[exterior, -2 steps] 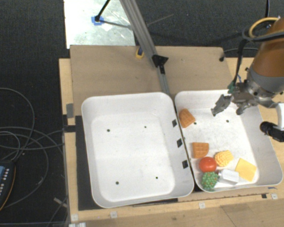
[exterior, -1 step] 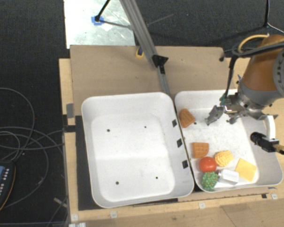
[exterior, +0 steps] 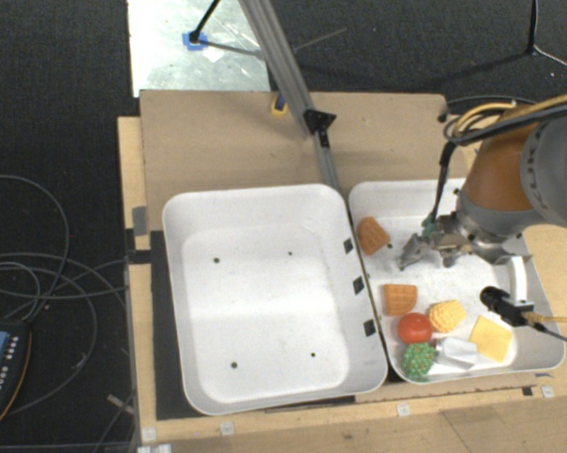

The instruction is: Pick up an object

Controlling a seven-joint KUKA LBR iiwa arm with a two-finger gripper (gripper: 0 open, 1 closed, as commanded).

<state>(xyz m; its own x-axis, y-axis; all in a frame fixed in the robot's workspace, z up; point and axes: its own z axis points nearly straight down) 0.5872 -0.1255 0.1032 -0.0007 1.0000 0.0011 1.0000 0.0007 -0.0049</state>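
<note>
objects (exterior: 421, 329) for the pick sat in the right bin (exterior: 404, 204), none of them between the fingers. the brown table (exterior: 223, 139) carried two shallow white bins side by side, and the left bin (exterior: 268, 306) showed bare floor with a few dark dots. the grey arm (exterior: 507, 178), with its orange band, reached in from the right over the right bin's upper half. a grey pole (exterior: 291, 66) slanted down from the top of the view to the far edge where the bins met. the gripper (exterior: 427, 259) hung low over the right bin's middle, its fingers apart and closed on nothing. a yellow wedge (exterior: 492, 338) lay near the bin's lower right corner. an orange-brown piece (exterior: 373, 234) rested by the bin's left wall, near the gripper on its left but apart from it. an orange block (exterior: 400, 297) lay below that piece, also close to the left wall. a yellow corn-like piece (exterior: 447, 314) sat between the block and the wedge, just beside a red tomato-like ball (exterior: 415, 328). a green knobbly bunch (exterior: 420, 360) touched the ball from below, at the bin's near edge. a small white piece (exterior: 458, 352) lay between the green bunch and the yellow wedge. dark cables (exterior: 40, 241) looped over the black floor left of the table.
</note>
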